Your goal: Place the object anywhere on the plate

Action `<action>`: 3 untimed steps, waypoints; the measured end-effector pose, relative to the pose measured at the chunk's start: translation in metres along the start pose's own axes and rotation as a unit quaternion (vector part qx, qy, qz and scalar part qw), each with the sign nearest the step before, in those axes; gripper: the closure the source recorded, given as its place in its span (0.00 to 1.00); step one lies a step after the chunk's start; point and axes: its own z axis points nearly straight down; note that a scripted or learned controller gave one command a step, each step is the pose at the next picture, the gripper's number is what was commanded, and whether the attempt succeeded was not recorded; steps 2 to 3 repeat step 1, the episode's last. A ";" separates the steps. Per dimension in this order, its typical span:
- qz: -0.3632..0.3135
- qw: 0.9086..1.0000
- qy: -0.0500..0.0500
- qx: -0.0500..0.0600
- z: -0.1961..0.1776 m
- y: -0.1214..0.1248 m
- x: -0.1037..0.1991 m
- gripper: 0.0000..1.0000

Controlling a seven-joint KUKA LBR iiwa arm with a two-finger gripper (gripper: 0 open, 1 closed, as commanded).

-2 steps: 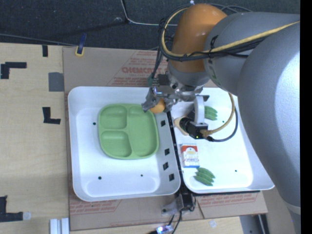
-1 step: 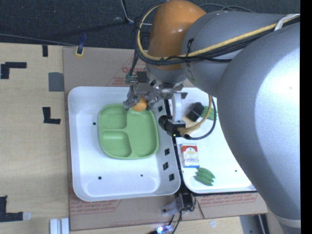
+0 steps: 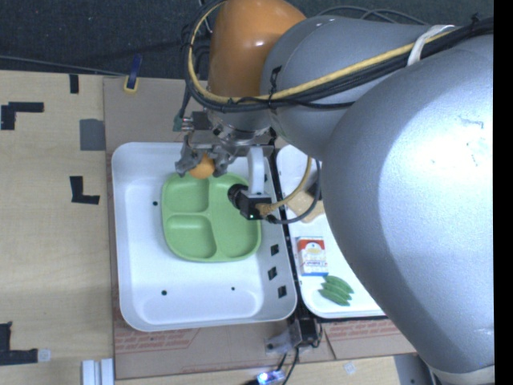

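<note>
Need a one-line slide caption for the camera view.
KUKA arm's hand over the far edge of a green divided plate in the left bin, an orange object at its fingertips; pea pods in the right bin.

No legible text, even on the small red-and-white packet (image 3: 313, 256) (too blurred).

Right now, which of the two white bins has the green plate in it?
The left bin holds the green divided plate; the right bin holds a small carton and green pods.

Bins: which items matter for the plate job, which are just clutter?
Job:
- green plate, left bin
- orange object at plate's top edge, under the gripper

Clutter, right bin:
- red-and-white packet
- green pods
</note>
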 end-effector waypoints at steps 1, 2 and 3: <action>0.001 1.000 -0.001 0.000 0.000 0.000 -0.003 0.00; 0.001 1.000 -0.001 0.000 0.000 0.000 -0.003 0.00; 0.001 1.000 -0.001 0.000 0.000 0.000 -0.003 0.00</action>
